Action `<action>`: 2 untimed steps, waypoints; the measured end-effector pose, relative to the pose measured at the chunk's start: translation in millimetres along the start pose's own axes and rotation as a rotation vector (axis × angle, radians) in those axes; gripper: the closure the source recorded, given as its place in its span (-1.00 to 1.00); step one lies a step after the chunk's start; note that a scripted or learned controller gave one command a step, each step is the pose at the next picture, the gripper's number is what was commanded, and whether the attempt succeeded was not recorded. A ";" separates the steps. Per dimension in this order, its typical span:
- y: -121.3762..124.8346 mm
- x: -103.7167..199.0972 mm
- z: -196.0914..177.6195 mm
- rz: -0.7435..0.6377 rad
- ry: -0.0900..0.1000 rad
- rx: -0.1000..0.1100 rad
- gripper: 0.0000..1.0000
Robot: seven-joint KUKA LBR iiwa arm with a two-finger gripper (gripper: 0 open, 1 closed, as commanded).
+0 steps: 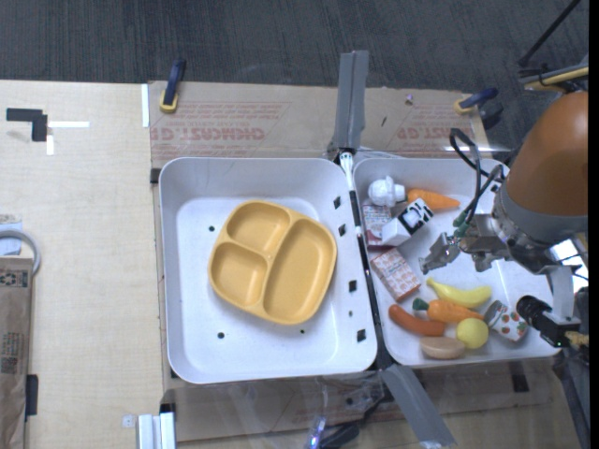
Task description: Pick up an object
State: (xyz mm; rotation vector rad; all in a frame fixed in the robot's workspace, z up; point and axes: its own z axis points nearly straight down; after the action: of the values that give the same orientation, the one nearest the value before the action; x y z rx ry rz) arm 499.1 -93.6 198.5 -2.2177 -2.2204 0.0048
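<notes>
My gripper [442,251] hangs over the middle of the right bin [524,352], above bare white floor. A pink box [396,274] lies just to its left and a banana [459,295] just in front of it. Nothing shows in its grasp. Also in this bin are a white bottle [384,192], a carrot [433,198], a black-and-white cube [415,216], a red sausage [416,321], a lemon [473,333], a beige bun [442,348] and a small printed carton [508,324].
The left bin [187,344] holds a yellow divided plate [273,262]. A grey divider bar [352,101] runs between the bins at the back. The arm's orange band [557,157] overhangs the right bin's right side. Clamps sit at the bench's back edge.
</notes>
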 end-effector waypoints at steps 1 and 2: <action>-13.4 29.2 7.9 -0.051 0.000 -0.001 -1.00; -22.1 -2.8 99.4 -0.037 0.001 -0.001 -1.00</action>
State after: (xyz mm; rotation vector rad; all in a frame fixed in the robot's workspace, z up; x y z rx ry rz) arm 476.5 -96.4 99.2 -2.1764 -2.2607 0.0034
